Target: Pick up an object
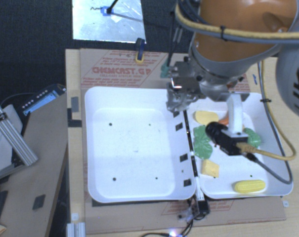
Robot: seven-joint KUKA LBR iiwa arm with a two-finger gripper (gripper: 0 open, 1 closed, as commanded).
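The hand [178, 101] hung low over the seam between the two white bins, at the far left corner of the right bin [268, 132]; how wide it stood could not be told. In that bin lay a green leaf [202, 142], a yellow block [210, 169], a corn cob [249, 185] and a pale yellow piece [205, 116] nearest the hand.

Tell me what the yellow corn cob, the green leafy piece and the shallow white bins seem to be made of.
Yellow corn cob: probably moulded plastic toy food; even colour, soft sheen.
Green leafy piece: likely plastic or rubber; flat colour, ridged surface, too blurred to be sure.
Shallow white bins: seemingly thin formed plastic; smooth, rounded corners, raised rims.
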